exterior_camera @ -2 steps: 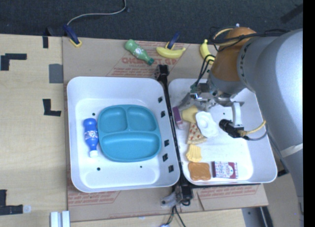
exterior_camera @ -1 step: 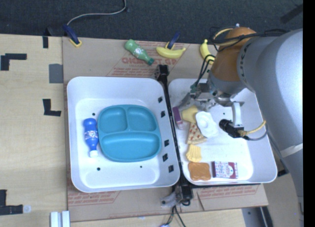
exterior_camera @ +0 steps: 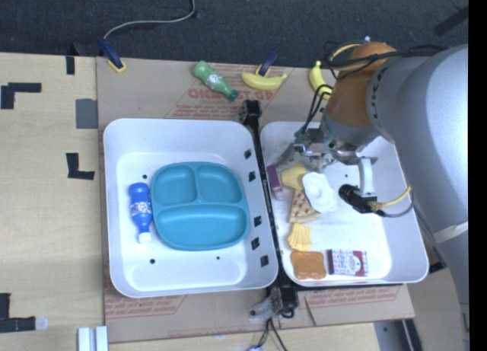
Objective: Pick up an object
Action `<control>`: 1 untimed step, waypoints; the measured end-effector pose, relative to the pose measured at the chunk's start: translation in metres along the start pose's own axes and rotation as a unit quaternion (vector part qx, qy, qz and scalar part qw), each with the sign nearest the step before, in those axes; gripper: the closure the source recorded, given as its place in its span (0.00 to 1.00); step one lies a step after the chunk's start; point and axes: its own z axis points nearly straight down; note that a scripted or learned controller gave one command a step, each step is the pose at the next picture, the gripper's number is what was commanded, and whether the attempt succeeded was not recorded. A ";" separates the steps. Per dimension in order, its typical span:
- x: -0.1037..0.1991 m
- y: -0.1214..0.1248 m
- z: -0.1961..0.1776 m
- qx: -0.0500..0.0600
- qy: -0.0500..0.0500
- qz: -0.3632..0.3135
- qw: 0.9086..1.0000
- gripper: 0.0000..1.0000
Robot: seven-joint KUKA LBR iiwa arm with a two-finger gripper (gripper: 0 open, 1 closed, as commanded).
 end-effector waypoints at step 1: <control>-0.003 -0.094 -0.001 0.000 0.000 0.001 1.000 0.00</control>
